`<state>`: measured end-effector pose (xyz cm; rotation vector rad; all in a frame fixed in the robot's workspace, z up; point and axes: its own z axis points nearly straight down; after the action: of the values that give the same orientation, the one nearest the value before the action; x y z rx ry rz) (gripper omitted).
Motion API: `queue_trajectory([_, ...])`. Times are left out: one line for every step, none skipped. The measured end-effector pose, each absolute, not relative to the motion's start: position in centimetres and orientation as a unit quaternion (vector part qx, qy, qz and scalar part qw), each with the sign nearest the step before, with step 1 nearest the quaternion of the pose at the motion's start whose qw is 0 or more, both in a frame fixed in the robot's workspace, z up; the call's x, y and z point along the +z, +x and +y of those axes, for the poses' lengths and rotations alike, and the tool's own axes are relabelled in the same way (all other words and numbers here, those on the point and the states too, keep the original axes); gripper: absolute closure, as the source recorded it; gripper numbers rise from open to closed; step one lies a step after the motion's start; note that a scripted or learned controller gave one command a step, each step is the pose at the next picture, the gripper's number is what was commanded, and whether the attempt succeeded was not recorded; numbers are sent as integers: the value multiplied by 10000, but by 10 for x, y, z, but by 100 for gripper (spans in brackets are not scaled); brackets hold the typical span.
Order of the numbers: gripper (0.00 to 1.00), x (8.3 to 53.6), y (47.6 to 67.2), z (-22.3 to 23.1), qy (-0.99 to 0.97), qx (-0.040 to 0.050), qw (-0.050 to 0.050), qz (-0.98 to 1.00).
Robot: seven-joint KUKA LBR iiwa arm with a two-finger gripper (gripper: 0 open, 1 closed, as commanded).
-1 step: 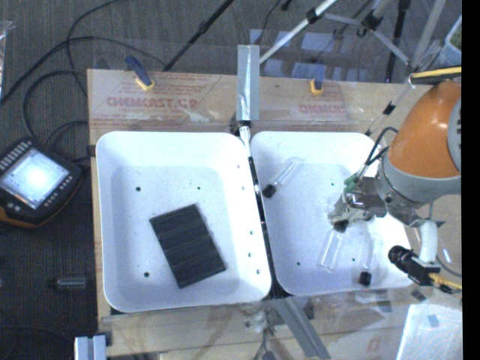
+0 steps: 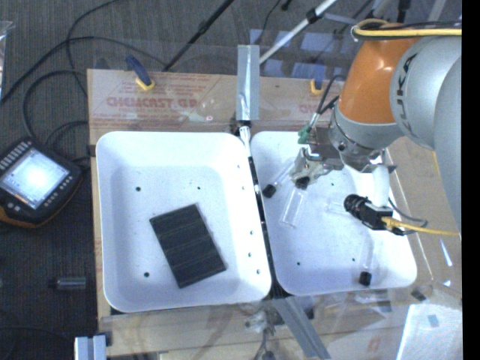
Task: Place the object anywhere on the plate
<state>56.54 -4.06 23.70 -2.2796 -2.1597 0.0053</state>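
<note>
Two shallow white bins sit side by side on the bench; the left bin (image 2: 120,201) and the right bin (image 2: 390,272) meet along a dark seam near the middle of the view.

The plate (image 2: 187,244), a dark, ribbed rectangular slab, lies flat on the floor of the left bin, towards its near side and turned at an angle to the bin walls; nothing rests on it.

The arm (image 2: 405,58) enters from the right, its orange band above the far part of the right bin; the gripper (image 2: 292,207) hangs over the left half of the right bin, well apart from the plate; its two fingers are clear and hard to read against the white floor; one finger (image 2: 291,210) shows as a pale, slanted bar.

Whether the fingers stand apart or together cannot be told from this view, and no item can be seen between them.

A small dark object (image 2: 268,190) lies at the left edge of the right bin, just beside the seam and near the gripper; a second small dark piece (image 2: 364,278) lies at the near right of the same bin; which of these is the task's object cannot be told.

A black fitting with a yellow cable (image 2: 367,210) hangs beside the wrist; a lit pendant (image 2: 34,182) lies on the floor at left.
</note>
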Motion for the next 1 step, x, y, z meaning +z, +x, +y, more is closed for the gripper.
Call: queue_trajectory([100, 226, 615, 40, -7356, 23, 1, -6775])
